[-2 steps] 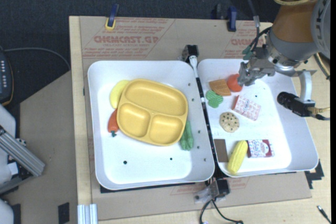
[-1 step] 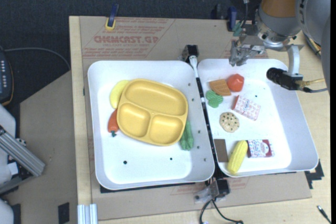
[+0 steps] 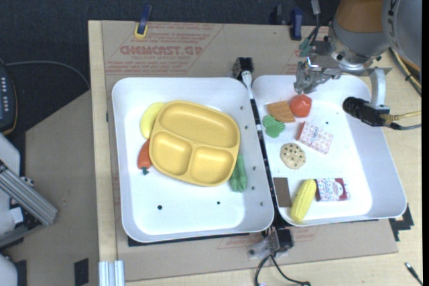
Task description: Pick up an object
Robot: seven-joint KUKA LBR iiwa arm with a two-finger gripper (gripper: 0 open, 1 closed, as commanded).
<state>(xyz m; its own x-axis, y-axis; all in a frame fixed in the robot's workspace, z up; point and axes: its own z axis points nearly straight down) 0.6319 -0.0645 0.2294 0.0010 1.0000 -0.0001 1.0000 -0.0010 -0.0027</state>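
The gripper (image 3: 307, 85) is hanging over the far part of the right bin (image 3: 382, 164), reaching in from the right under the grey and orange arm (image 3: 365, 3). Whether it is spread or pressed together cannot be told from this angle; nothing is showing between its tips.

A red tomato (image 3: 301, 104) is lying just beneath and slightly nearer the camera than the gripper, close to touching it, though contact cannot be confirmed. An orange slice-shaped piece (image 3: 280, 111) is sitting just left of the tomato, and a green piece (image 3: 273, 125) is lying beside that, near the bin's left wall. A pink patterned packet (image 3: 315, 136) is resting just below the tomato, with a round cookie (image 3: 293, 155) near it. Well apart from the gripper, at the near end, a corn cob (image 3: 303, 198), a brown bar (image 3: 281, 191) and a red and white packet (image 3: 332, 189) are lying together.

The left bin (image 3: 134, 204) is carrying a yellow divided tray (image 3: 194, 142), with a yellow piece (image 3: 150, 118), an orange-red piece (image 3: 144, 156) and a green piece (image 3: 238, 174) showing at its edges. Both bins are sitting on the bench (image 3: 167, 47).
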